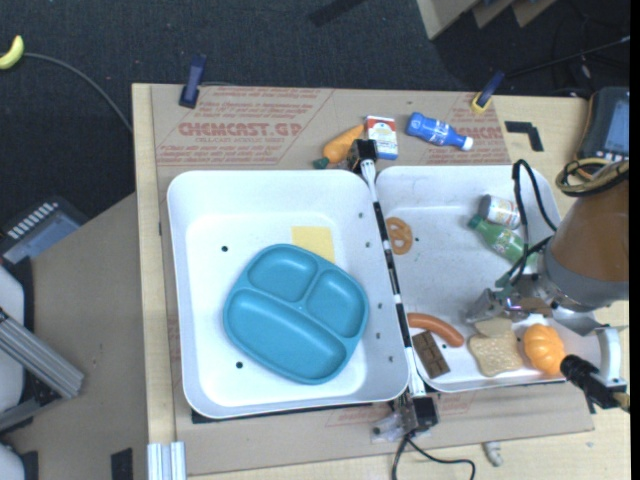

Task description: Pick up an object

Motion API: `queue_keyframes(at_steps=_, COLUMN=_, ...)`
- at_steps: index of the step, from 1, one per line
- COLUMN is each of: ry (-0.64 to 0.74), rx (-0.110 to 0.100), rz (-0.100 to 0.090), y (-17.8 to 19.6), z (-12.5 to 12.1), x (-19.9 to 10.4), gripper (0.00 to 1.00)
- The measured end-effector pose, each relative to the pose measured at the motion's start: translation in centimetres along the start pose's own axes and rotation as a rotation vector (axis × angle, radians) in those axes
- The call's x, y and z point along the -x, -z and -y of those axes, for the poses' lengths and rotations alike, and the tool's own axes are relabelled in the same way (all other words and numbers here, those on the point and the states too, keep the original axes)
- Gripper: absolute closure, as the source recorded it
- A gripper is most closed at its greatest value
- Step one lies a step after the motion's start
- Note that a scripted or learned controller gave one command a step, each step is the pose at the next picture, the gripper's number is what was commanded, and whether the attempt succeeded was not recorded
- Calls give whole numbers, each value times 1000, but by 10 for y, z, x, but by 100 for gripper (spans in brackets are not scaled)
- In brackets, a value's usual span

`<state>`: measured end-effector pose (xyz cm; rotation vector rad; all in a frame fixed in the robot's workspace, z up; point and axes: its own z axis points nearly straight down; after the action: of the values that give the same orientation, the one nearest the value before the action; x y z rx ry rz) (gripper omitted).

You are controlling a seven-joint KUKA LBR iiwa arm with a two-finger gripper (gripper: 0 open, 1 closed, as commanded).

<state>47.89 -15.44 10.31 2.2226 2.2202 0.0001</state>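
Here my end effector hangs low in the right bin, just above the slice of bread, with the orange beside it; I cannot tell its state. I'd centre over the bread, clear of the sausage, before descending squarely.
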Motion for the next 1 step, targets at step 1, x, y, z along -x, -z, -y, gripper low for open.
queue_keyframes(at_steps=1, ry=4, rx=4, rz=-1, y=83, z=-80, x=-71, gripper=100)
